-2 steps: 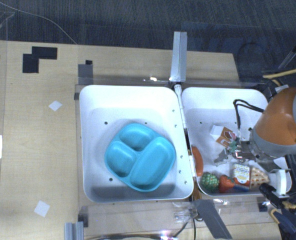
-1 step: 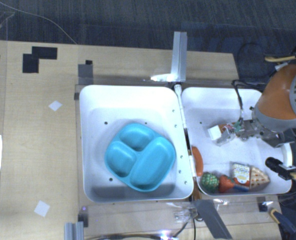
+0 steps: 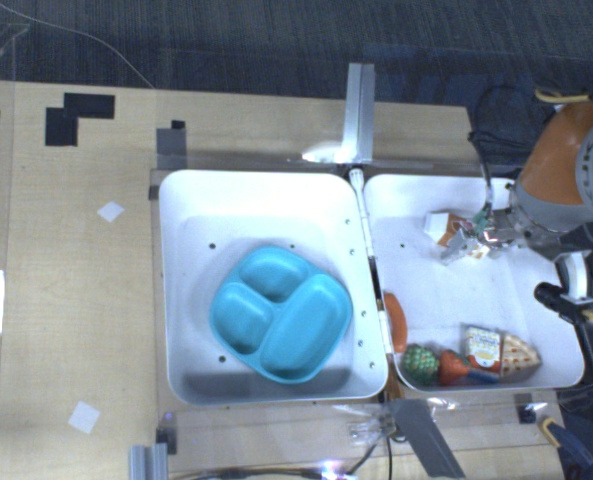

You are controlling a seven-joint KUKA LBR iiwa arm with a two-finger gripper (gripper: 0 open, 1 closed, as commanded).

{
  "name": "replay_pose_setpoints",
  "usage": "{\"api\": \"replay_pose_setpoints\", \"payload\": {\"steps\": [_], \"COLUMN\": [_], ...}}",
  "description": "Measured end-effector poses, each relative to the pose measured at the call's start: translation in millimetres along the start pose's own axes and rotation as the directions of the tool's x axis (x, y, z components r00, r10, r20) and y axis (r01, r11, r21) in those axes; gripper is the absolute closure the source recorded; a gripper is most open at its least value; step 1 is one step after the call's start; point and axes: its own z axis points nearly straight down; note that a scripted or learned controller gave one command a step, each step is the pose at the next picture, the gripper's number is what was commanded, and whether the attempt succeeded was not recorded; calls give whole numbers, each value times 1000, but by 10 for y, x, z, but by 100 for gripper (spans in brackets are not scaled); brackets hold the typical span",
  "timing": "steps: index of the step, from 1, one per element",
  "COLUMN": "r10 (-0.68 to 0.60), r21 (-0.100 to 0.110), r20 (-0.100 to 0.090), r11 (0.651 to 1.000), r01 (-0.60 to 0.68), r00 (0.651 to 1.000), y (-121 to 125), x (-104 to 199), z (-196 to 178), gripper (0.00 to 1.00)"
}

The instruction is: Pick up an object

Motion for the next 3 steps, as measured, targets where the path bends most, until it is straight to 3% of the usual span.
{"api": "replay_pose_setpoints", "payload": {"steps": [1,2,3], "r10": [-7,-7,-54], "r21": [-8,-8,41], "r20": [3,4,-6], "r11": [1000,1000,998], "r01": [7,7,54], "r00": [1000,1000,999], "y": [34,34,560], "x": [4,4,63], "z": [-137,-136,-28], "gripper": [100,0,0]}}
